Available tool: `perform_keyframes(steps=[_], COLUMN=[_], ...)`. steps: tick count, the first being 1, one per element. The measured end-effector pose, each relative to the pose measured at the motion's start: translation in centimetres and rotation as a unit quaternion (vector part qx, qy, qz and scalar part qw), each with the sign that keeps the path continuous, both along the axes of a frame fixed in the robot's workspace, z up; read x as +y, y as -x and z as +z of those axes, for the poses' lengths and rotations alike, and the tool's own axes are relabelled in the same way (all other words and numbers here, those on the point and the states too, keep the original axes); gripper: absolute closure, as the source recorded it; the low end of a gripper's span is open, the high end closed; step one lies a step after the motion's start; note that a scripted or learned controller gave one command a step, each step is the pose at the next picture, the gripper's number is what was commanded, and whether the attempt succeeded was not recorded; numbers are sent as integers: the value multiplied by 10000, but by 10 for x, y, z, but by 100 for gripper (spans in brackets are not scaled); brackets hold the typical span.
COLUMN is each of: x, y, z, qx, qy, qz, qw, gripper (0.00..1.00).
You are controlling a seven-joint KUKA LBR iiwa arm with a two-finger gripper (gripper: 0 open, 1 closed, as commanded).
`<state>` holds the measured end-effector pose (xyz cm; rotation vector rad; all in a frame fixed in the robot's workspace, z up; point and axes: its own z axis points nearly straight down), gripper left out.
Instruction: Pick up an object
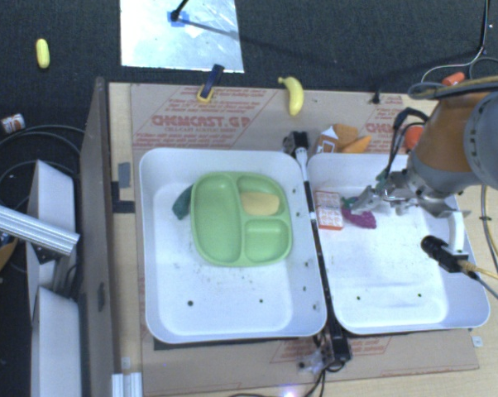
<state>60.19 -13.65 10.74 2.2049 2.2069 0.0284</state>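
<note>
The arm's jaws (366, 206) hang low over a purple object (363, 219) in the right bin (414, 304), seemingly lined up for a grab; their spread cannot be told.

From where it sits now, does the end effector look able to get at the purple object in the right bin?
Probably yes: the end effector is right beside the purple object in the right bin, with nothing over it; only the red-and-white packet lies close.

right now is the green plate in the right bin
No, the green plate lies in the left bin, while the right bin holds a small packet and a purple thing.
</note>
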Motion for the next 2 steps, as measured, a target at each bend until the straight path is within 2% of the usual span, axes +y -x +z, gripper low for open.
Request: perform_keyframes(steps=[1,2], x=[24,26], y=[-10,-10], z=[-20,-11], qx=[101,113], qy=[20,-7], qz=[18,20], qw=[9999,9999], gripper=[0,100])
